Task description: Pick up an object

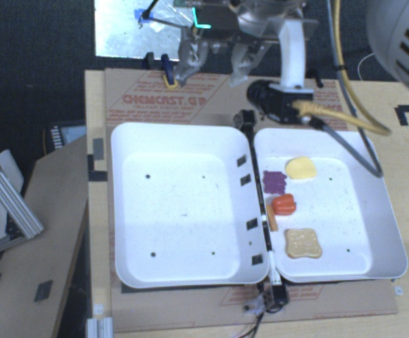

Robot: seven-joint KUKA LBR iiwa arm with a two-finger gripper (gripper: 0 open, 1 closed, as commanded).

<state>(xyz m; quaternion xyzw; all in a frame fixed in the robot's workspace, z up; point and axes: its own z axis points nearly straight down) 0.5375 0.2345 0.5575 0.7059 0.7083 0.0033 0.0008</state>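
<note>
Four food toys (286, 204) in right bin (359, 189)

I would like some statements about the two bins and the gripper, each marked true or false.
1. The toast slice lies in the right bin. True.
2. The purple piece lies in the left bin. False: it is in the right bin, near the divider.
3. The gripper hangs above the far edge of the bench, outside both bins. True.
4. The gripper holds the yellow piece. False: that piece lies in the right bin.
5. The red-orange piece lies between the purple piece and the toast slice. True.
</note>
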